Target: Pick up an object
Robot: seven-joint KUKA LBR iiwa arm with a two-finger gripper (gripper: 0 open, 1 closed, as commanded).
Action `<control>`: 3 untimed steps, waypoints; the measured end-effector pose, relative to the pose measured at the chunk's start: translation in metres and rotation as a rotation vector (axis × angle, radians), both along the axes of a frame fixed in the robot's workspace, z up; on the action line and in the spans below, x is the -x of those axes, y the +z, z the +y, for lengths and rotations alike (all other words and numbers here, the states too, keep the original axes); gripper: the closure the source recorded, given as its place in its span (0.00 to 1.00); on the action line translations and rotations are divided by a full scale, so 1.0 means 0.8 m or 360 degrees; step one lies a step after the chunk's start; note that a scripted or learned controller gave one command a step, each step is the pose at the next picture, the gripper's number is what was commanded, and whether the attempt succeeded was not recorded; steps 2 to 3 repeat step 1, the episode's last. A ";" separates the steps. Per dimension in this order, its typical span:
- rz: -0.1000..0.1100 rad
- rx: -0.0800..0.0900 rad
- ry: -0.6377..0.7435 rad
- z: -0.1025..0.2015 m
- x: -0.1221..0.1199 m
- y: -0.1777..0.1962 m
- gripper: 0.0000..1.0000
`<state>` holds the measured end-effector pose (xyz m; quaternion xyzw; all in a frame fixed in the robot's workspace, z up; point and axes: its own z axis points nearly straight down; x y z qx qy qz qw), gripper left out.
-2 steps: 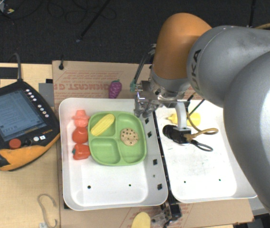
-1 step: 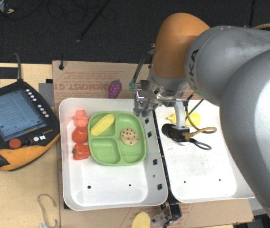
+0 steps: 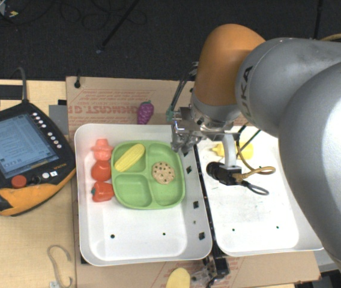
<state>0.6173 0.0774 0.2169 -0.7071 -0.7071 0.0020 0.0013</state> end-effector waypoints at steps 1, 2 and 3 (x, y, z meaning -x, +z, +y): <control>-0.0007 -0.0003 0.0001 -0.002 -0.001 0.026 1.00; -0.0007 -0.0003 0.0001 -0.002 -0.001 0.026 1.00; -0.0007 -0.0003 0.0001 -0.002 -0.001 0.026 1.00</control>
